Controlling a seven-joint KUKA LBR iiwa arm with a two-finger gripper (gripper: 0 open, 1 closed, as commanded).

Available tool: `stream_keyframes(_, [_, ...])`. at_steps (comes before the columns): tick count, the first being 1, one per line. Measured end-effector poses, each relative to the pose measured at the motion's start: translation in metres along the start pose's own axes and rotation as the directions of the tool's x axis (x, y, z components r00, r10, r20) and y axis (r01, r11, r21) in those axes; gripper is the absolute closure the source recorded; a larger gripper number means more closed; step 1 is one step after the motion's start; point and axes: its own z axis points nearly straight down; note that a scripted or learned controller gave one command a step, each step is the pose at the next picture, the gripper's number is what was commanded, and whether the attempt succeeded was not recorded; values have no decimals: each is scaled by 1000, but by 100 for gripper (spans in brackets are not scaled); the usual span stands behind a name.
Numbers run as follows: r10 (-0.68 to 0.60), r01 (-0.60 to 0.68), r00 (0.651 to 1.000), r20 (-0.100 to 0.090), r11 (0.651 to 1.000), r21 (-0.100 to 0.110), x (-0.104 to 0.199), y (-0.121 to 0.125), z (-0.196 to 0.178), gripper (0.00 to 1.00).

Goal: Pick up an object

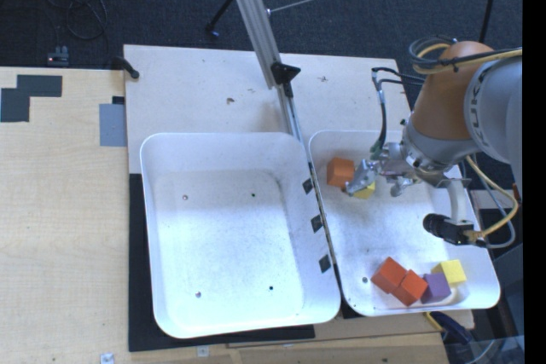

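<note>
My gripper (380, 182) hangs over the upper part of the right bin (478, 301), and its fingers look spread open. A small yellow block (366, 192) lies at the tip of the left finger (362, 178), partly hidden by it. Just to its left sits an orange block (339, 172), close to the bin's left wall. Nothing shows between the fingers.
At the right bin's front corner sit two orange blocks (389, 273) (410, 288), a purple block (437, 286) and a yellow block (452, 271). The left bin (162, 183) stands beside it. A metal rail (256, 21) slants in from the top toward the divide between the bins.
</note>
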Motion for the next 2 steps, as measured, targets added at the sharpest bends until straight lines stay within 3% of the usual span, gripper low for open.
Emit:
stream_keyframes(1, [0,0,1000,-2,1000,-8,-33,-26,51,0])
stream_keyframes(2, [-1,1,1000,-2,1000,-8,-41,-92,49,0])
